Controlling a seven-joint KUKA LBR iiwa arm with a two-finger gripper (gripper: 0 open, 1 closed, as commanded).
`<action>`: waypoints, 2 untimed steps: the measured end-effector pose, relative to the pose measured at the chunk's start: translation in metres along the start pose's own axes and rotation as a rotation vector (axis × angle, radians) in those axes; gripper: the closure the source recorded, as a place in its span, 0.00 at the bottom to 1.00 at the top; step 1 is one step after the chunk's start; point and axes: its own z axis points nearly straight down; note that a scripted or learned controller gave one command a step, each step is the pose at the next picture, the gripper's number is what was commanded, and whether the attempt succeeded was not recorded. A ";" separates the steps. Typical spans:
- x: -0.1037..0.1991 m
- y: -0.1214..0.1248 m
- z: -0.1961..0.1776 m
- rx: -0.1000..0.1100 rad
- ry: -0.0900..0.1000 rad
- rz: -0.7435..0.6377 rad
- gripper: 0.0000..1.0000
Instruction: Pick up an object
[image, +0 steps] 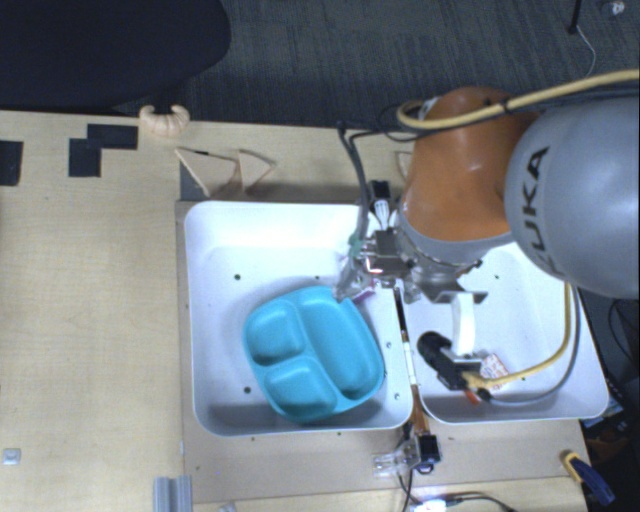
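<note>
- A blue divided tray (315, 352) lies in the left bin (215, 300), low in the view and close to the wall shared with the right bin (565, 390). Both bins sit on a pale wooden worktop (90, 300).
- The claw (365, 272) hangs over the left bin's right side, just beside the tray's upper right corner. From the claw, the tray spreads away down and to the left in the view.
- The tray is nearly as broad as it is long. Its one large compartment runs along the side nearer the claw, slanting from upper left to lower right, and two smaller compartments lie on the far side.
- The raised rim at that upper right corner looks like the nearest part to grasp. The coming move likely calls for a short shift toward the tray and a descent onto the rim, not onto a smooth compartment floor.
- Whether the claw touches the rim or hovers just clear of it cannot be told from this angle. Nor can it be told whether the claw is spread or pressed together, as wrist hardware crowds the spot; nothing is seen pinched in it.
- The grey arm (580, 200) reaches in from the right across the right bin. Its orange band (455, 170) sits above a wrist that points down near the divide between the bins.
- A corner grasp on so wide and slick a tray may well tilt it or slip off.
</note>
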 end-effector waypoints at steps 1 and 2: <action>0.041 0.015 0.154 0.003 0.000 -0.001 0.00; 0.042 0.017 0.142 -0.002 0.003 -0.001 1.00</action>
